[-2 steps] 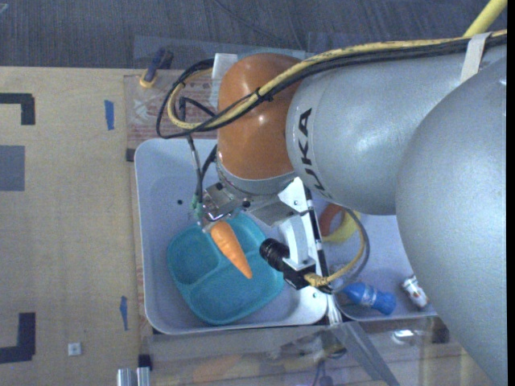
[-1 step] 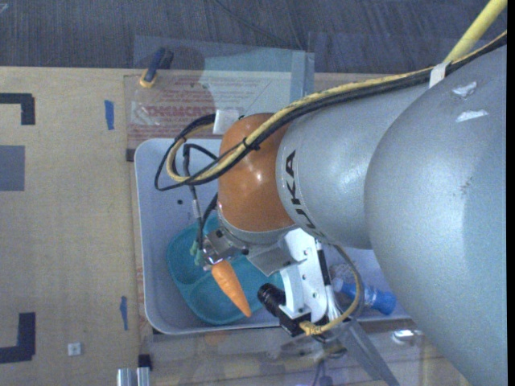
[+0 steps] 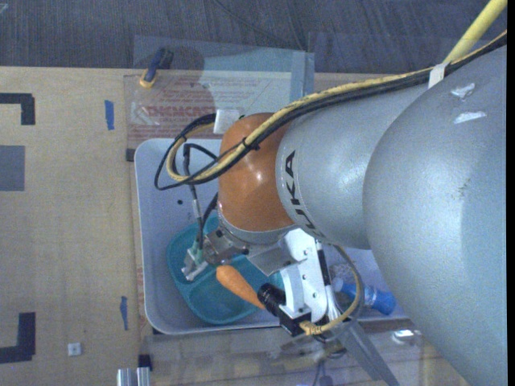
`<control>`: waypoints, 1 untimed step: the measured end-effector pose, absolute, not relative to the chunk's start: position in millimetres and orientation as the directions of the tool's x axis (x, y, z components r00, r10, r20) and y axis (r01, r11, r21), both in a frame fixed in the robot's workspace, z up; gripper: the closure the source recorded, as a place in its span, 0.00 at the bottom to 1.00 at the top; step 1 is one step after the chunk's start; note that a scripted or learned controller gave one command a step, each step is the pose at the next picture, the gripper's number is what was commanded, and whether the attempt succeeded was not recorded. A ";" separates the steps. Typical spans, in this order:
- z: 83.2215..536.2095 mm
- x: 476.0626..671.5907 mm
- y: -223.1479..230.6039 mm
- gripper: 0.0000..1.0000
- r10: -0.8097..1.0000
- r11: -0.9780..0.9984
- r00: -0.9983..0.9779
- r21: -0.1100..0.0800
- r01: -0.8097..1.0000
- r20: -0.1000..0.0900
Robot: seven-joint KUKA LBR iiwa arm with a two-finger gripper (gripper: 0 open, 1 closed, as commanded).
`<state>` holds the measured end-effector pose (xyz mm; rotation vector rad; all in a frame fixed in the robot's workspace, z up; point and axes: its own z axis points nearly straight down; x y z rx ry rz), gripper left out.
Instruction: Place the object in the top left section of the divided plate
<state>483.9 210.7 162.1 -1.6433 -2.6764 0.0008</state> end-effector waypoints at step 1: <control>105.1 489.7 210.9 0.00 0.876 0.483 -0.483 0.034 0.875 -0.004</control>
